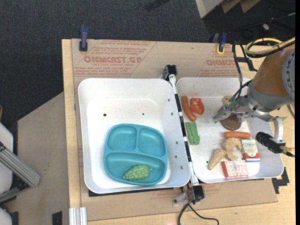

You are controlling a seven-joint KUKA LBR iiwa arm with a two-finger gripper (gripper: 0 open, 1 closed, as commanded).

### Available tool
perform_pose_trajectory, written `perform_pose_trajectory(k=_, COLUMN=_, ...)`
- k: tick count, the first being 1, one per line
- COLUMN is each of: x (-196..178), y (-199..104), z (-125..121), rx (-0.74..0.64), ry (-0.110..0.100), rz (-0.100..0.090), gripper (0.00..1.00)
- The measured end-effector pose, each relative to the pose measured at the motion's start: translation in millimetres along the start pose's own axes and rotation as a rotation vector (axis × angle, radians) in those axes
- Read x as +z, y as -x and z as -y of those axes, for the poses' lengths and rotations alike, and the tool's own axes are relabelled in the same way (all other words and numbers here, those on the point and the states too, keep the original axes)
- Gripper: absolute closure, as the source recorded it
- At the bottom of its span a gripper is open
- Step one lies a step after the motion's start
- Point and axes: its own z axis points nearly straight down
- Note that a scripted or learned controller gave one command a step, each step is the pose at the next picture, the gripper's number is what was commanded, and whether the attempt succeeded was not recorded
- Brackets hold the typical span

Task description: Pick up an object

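Camera view is looking down at two shallow white plastic bins side by side, and the grey arm with the orange band (pixel 276 74) is reaching in from the right edge of the frame. Its two-finger metal gripper (pixel 231 117) is hanging low over the upper middle of the right bin (pixel 206 86), right on top of a round dark brown object (pixel 231 123) that might be a toy cookie or mushroom cap; hard to say.

Can't tell how the gripper is set or whether it has anything.

Other stuff in that bin: an orange carrot-shaped toy (pixel 187 108) touching a red pepper-like piece (pixel 196 106) toward the upper left of the bin, a green rectangular block (pixel 192 132) just below those, an orange sausage-shaped toy (pixel 237 135) just under the brown thing, a beige croissant-like piece (pixel 224 151), and two small red-and-white cartons (pixel 236 168) at the lower right.

The left bin (pixel 89 125) is holding a teal divided plastic tray (pixel 136 146) with a bunch of green toy grapes (pixel 137 172) in its lower compartment.

My read: it's sitting at the grasp step, lined up on the brown piece. Next it's going to need a firm close around that piece and a straight lift, without snagging the sausage toy right beside it.
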Motion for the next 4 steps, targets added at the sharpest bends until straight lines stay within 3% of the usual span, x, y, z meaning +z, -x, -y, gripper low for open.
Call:
perform_pose_trajectory(k=2, x=11, y=10, z=-4, rx=-0.002, ry=-0.004, rz=-0.004, gripper=0.00)
perform_pose_trajectory(k=3, x=-1, y=11, z=-5, rx=-0.002, ry=0.002, rz=-0.001, gripper=1.00)
perform_pose_trajectory(k=4, x=-26, y=35, z=65, rx=0.002, ry=-0.018, rz=-0.009, gripper=1.00)
